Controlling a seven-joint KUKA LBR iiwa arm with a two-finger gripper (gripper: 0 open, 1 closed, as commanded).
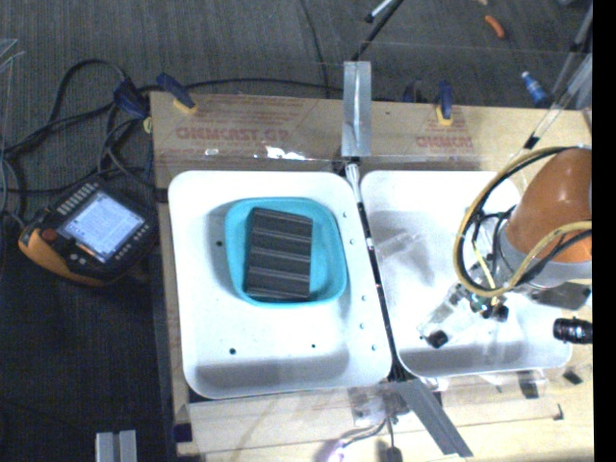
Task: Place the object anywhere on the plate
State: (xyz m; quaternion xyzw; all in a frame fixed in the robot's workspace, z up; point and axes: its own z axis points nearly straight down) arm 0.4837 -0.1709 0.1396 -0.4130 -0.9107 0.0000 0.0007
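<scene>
A dark grey ribbed rectangular block [279,253] lies flat on the turquoise plate [331,258], which sits in the left white bin [260,359]. The block covers most of the plate's middle, with its long side running front to back. My gripper [441,327] hangs low over the front of the right white bin [414,195], well to the right of the plate and apart from the block. I see nothing in the gripper. The grey arm with its orange band [558,210] and looped cables stands above the right bin's right side.
A raised rim divides the two bins [371,258]. A metal post [356,114] stands behind the bins at the middle. Clamps [443,104] hold the back board. A teach pendant [91,231] with cables lies on the floor at left.
</scene>
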